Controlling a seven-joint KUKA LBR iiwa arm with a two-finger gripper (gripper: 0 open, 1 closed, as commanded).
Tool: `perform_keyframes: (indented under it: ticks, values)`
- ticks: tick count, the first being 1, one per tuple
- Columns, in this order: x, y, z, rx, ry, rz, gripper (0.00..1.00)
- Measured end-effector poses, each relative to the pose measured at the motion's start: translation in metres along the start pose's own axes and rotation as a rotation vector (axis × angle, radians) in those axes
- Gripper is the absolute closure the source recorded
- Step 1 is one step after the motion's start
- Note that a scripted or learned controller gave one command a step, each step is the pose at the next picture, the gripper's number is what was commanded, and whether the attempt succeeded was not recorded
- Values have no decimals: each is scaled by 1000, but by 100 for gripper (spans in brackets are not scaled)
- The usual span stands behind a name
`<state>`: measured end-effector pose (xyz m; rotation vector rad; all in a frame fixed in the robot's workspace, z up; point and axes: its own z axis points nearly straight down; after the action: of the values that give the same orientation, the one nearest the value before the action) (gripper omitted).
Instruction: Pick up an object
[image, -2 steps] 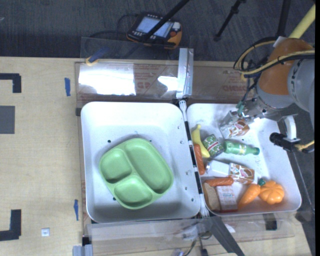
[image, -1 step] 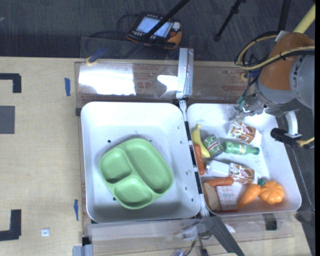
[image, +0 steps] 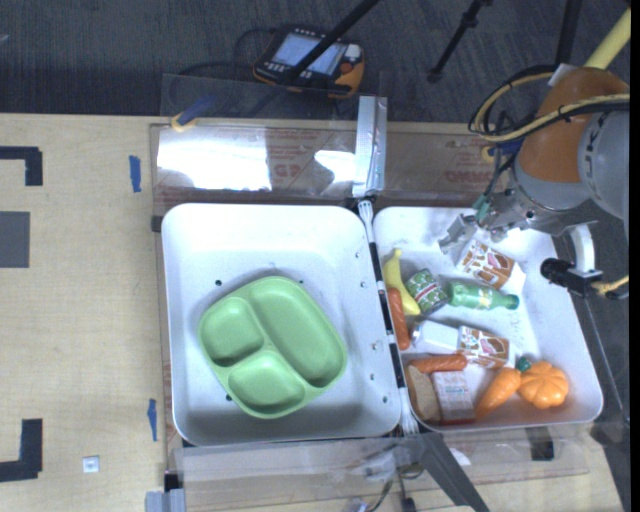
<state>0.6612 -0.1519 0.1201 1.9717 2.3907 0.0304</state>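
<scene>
The right bin (image: 578, 330) holds several toy foods: a yellow banana (image: 399, 283), a green can (image: 424, 290), a green bottle (image: 484, 297) lying on its side, two orange-and-white cartons (image: 488, 266) (image: 484, 347), a carrot (image: 498, 392) and an orange pumpkin (image: 543, 384). My gripper (image: 462, 230) hangs low at the back of this bin, just up and left of the upper carton. It is small and grey against the white floor. Nothing is seen held in it.
The left bin (image: 200, 228) holds a green divided plate (image: 272, 345). A clear upright divider (image: 368, 150) stands behind the bins. The arm's orange band (image: 560, 140) and cables sit over the right bin's back corner. A teach pendant (image: 305, 60) lies beyond the bench.
</scene>
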Motion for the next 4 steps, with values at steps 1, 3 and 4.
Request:
perform_keyframes:
  ticks: [1, 3, 4]
  values:
    - [-36, -37, 32, 37, 18, -62, 0]
    - [6, 12, -82, 38, 20, -70, 100]
    - [-47, 5, -164, 38, 19, -80, 100]
